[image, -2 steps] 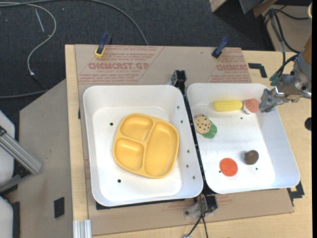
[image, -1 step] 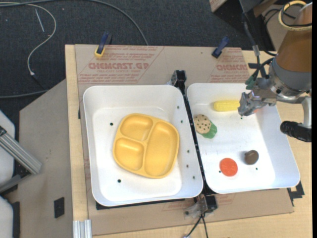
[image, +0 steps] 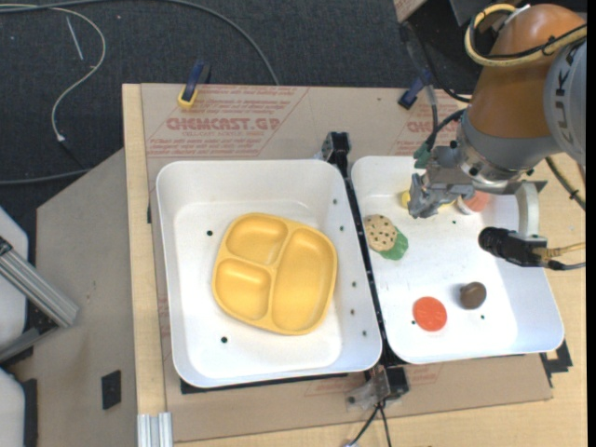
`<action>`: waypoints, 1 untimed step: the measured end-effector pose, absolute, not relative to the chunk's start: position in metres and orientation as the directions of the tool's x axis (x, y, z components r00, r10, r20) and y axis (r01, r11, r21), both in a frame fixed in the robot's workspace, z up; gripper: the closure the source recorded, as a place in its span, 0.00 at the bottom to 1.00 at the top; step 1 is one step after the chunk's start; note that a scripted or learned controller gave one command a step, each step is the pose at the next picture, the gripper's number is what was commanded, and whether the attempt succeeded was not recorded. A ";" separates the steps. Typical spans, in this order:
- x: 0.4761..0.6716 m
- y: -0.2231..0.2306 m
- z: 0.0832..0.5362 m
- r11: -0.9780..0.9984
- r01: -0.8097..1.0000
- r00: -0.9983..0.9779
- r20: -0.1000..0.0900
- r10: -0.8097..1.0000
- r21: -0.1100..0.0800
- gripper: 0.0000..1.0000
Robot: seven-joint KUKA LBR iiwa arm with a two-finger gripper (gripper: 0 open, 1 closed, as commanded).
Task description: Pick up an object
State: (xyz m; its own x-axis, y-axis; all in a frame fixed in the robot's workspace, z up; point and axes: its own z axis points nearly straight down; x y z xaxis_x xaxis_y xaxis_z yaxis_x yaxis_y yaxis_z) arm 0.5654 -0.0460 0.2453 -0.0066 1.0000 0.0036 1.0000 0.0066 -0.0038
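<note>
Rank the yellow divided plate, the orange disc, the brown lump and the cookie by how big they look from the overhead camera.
1. yellow divided plate, by far
2. orange disc and cookie, too alike to separate
3. brown lump

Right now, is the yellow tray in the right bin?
No, the yellow divided tray lies in the left bin.

The grey arm (image: 521,91) reaches in from the right, jaws-end gripper (image: 424,198) pointing down.
</note>
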 end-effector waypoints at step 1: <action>0.573 0.011 0.232 0.006 1.000 -0.006 0.003 1.000 -0.004 1.00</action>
State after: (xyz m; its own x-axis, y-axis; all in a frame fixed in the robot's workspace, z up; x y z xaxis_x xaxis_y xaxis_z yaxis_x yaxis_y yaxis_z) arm 0.5725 0.0106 0.2323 -0.0061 1.0000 0.0026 1.0000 0.0061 -0.0040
